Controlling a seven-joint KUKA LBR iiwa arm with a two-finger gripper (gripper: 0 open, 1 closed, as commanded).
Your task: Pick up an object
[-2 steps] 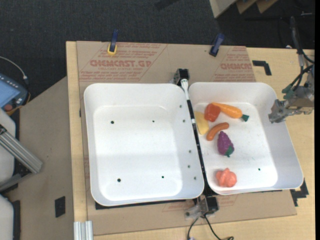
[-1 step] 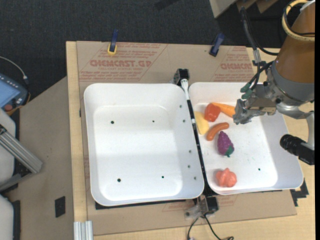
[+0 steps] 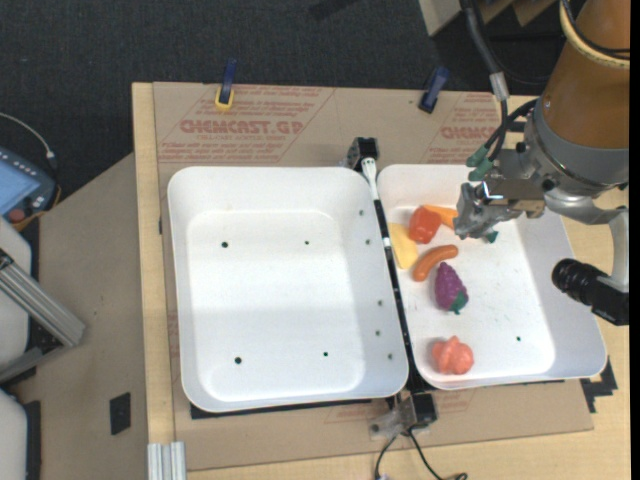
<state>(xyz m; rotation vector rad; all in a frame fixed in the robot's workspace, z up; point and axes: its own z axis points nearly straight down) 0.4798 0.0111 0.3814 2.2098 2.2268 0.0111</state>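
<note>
Hand (image 3: 478,230) low over right bin (image 3: 575,353), near orange piece (image 3: 441,213); finger state unclear, nothing visibly held.

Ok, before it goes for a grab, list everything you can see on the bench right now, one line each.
Left bin: one, white, left half of bench.
Right bin: one, white, beside the left bin.
Red pepper toy: one, red and orange, right bin, upper left.
Yellow wedge: one, yellow, right bin, at its left wall.
Sausage toy: one, orange-red, below the pepper.
Grapes toy: one, purple, right bin, middle.
Pink-orange toy: one, right bin, near edge.
Clamps: two, blue, far board edge.
Gripper: one, grey, over right bin, beside the pepper.
</note>
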